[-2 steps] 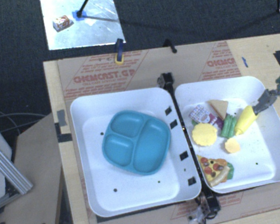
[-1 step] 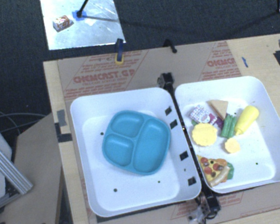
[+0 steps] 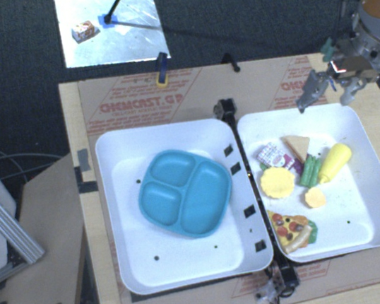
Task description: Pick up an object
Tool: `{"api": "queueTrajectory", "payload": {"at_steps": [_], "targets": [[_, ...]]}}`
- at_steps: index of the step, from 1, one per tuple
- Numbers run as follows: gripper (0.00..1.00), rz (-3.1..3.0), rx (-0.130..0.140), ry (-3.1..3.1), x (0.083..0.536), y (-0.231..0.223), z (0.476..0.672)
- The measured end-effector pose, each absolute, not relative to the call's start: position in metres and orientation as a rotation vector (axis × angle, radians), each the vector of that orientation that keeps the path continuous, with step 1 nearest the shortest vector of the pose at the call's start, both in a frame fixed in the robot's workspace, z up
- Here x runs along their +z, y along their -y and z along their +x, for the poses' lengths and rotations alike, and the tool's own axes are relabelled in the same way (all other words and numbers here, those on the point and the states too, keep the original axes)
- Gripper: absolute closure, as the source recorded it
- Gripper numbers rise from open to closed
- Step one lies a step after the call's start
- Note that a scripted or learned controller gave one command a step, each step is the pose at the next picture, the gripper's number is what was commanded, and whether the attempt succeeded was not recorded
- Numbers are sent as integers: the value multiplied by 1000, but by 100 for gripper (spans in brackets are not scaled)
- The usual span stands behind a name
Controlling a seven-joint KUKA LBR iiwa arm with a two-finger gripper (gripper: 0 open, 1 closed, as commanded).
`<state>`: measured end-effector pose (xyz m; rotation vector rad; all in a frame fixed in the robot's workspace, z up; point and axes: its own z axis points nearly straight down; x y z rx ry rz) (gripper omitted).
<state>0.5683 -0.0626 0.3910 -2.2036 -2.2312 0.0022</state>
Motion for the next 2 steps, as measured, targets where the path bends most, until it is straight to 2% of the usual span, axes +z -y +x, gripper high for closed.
{"api": "queueTrajectory", "payload": {"at_steps": [1, 2], "targets": [[0, -2219, -20, 2240, 536, 19, 544], [100, -2214, -8, 2237, 539, 22, 545]]}}
